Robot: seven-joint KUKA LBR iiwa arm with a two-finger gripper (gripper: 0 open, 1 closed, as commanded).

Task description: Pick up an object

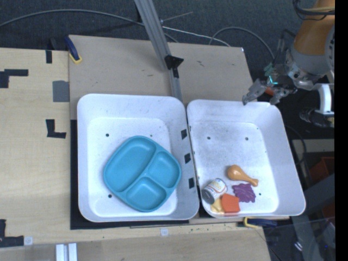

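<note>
My gripper [262, 94] hangs over the far right corner of the right bin [272, 145], its two fingers spread apart with nothing between them. Near that bin's front lie an orange-tan toy drumstick [241, 174], a purple flat piece [244, 191], an orange block [230, 203], a small round white and grey can [215, 188] and a yellow piece [217, 206]. These objects cluster at the front, well away from the gripper.
The left bin [92, 145] holds a blue divided plate [142, 173]. A grey metal pole [157, 34] slants up from the bins' back edge. Cables run over the dark floor behind the bench.
</note>
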